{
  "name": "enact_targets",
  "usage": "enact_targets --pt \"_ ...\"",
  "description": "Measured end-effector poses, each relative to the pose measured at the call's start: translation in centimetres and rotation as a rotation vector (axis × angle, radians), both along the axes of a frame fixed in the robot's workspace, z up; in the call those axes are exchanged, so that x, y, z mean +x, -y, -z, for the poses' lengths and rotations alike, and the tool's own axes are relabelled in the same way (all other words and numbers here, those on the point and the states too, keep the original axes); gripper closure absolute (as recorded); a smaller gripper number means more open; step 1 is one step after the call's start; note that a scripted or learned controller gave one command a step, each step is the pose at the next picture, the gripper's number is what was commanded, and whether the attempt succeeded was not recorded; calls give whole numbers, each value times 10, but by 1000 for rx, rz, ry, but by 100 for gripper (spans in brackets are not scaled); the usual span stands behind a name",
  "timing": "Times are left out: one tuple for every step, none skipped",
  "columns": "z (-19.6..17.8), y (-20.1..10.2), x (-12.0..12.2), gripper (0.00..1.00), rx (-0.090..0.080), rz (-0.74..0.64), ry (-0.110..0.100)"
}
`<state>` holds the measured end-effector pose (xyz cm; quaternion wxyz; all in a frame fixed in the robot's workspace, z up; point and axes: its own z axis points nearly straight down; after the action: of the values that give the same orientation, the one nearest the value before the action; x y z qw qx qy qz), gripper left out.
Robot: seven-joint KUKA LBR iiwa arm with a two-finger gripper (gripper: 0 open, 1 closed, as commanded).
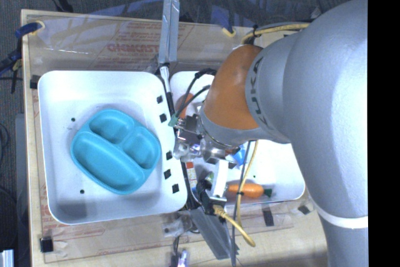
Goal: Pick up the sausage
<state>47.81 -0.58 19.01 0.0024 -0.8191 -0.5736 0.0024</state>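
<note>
ok so the arm (300, 103) is hunched right over the right bin (281, 166); the gripper (201, 159) is buried under the wrist, honestly can't tell if it's open or closed; that reddish-brown sliver by the bin's far left corner is probably the sausage (185, 101), mostly hidden; my guess is light, a bit squishy, slick, prone to rolling; I'd grab it across the middle; orange carrot thing (247, 189) lies at the near edge; blue plate (115, 150) in the left bin (56, 109)
</note>
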Motion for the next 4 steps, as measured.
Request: enact_targets --pt "-9 0 1 100 1 -4 -2" --pt "-18 0 2 100 2 -10 -3" --pt "-32 67 56 100 -1 60 4" --pt "-127 140 96 100 0 -51 5"
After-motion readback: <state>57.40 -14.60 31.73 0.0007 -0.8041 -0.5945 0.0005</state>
